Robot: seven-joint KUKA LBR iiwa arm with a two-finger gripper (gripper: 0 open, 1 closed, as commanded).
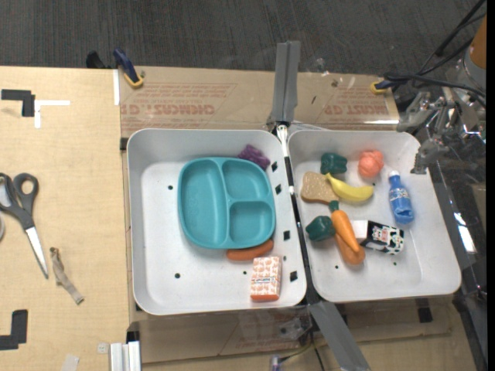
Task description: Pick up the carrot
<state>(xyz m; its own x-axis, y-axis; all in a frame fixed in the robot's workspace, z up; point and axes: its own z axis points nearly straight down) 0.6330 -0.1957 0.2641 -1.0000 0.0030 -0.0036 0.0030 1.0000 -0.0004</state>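
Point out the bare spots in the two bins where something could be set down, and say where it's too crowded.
Right bin: bare floor along the near edge, below the carrot and milk carton. Left bin: bare strip left of the teal plate, and the near-left corner beside the juice box. Crowded: the right bin's middle, where bread, banana, bottle and carrot cluster.

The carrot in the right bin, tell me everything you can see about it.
The carrot is a smooth orange toy, plastic by its look, with a small green top at its upper-left end. It lies flat on the floor of the right bin, tapering down and to the right. A dark green toy sits against its left side near the top, and a small white card lies at its right edge. The banana and bread slice lie just above it. Nothing grips it.
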